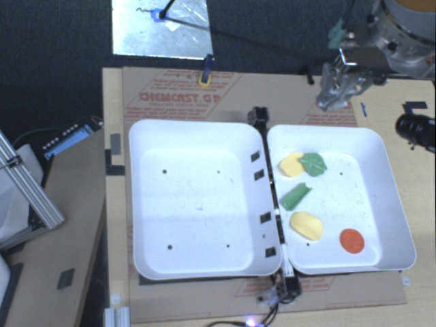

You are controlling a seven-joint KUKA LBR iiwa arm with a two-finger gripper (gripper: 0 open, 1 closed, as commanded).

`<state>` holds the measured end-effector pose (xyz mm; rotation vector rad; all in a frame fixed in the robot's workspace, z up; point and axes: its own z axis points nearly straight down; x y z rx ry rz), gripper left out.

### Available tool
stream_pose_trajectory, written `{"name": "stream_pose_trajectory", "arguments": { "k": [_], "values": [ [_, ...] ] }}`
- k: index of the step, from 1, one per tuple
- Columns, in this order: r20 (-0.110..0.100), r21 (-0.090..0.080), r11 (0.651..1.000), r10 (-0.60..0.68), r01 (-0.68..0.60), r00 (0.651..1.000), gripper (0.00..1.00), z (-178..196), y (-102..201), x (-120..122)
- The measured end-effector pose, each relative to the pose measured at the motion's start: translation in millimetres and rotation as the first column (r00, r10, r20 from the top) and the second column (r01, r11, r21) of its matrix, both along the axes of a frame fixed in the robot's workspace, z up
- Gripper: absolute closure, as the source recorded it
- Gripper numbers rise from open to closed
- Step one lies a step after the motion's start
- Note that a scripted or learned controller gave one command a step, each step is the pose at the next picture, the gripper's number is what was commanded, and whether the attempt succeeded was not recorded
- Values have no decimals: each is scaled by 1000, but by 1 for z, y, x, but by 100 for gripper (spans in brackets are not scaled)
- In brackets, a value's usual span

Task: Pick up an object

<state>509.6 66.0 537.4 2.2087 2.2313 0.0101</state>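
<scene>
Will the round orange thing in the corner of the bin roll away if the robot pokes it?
Probably not. The orange disc looks flat, lying on its face in the right bin, so a poke would likely slide it, not roll it. It seems small and thin, so probably light, and maybe hard to grab from above.

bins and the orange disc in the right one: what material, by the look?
White bins: probably moulded plastic, smooth and semi-matte, judging by the rounded corners and soft sheen. Orange disc: flat, matte, uniform colour with no glare; likely foam, rubber or soft plastic, which the view can't settle.
</scene>
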Motion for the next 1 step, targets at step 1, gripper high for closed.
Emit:
{"name": "stream_pose_trajectory", "arguments": {
  "k": [1],
  "values": [
    [-4, -1, 1000, 2, -2, 1000, 100, -2, 63, -24]
  ]
}}
